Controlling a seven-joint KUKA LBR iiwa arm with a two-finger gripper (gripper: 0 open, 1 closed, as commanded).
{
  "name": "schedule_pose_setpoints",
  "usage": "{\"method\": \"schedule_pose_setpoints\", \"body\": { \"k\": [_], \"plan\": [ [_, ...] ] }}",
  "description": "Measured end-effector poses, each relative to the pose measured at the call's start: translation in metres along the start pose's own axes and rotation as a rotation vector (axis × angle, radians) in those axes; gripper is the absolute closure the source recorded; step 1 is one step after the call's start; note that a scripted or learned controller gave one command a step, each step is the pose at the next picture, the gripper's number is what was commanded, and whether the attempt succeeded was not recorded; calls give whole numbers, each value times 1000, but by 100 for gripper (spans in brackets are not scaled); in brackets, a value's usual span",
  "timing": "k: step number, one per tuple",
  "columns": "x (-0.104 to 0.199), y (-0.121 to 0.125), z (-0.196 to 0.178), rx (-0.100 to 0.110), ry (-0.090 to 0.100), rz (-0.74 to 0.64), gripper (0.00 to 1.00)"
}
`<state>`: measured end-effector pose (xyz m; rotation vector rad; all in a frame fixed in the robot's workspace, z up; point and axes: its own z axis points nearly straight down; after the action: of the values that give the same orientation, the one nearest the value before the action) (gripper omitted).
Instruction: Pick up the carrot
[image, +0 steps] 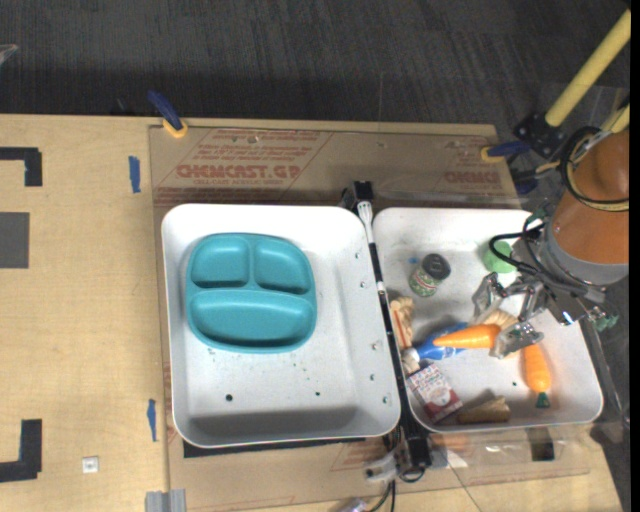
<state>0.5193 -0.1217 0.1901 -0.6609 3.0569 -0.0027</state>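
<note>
Now, from above, the claw (503, 322) sits low in the right bin (585, 405), pinching the thick end of a carrot (467, 338) that points left above a blue item (432, 351). Just beside it lies a second orange carrot (537, 370). A teal divided plate (251, 291) fills the left bin (340, 400).

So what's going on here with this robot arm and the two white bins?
The arm reaches in from the right over the right bin, its hand low among the clutter there. An orange carrot lies right beside the hand, but a grasp can't be confirmed. A second orange carrot-like piece lies near the bin's right side, along with a small can and a red packet. The left bin holds a teal divided plate.
</note>
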Motion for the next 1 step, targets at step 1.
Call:
{"method": "schedule_pose_setpoints", "body": {
  "k": [1],
  "plan": [
    [15,-77,93,-4,4,-336,100]
  ]
}}
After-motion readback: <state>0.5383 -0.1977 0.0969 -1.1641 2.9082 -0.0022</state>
